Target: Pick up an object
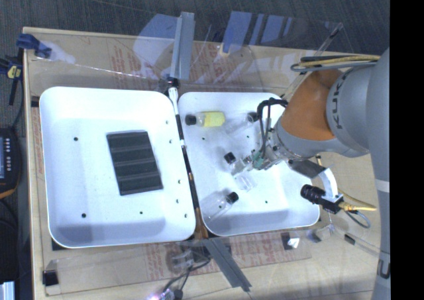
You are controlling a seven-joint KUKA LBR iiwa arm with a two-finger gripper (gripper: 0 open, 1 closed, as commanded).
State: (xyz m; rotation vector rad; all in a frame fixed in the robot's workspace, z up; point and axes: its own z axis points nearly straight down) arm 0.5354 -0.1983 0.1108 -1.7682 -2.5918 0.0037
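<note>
My gripper (pixel 257 158) hangs low in the middle of the right bin (pixel 291 216), below the orange-banded wrist. Small clear items crowd right against it on its left, so what lies between its tips is hidden. A clear bottle with a black cap (pixel 230 157) lies just left of the gripper. Another clear bottle with a black cap (pixel 224 201) lies toward the bin's front left. A yellow bottle with a black cap (pixel 208 119) rests near the back left of the same bin. A dark ridged rectangular pad (pixel 134 162) lies flat in the left bin (pixel 66 113).
The bins touch along a dark centre divider (pixel 185 159). A metal bracket (pixel 181 44) and clear plastic sheets (pixel 252 30) stand behind the bins. The arm's grey body (pixel 364 113) covers the right bin's right side.
</note>
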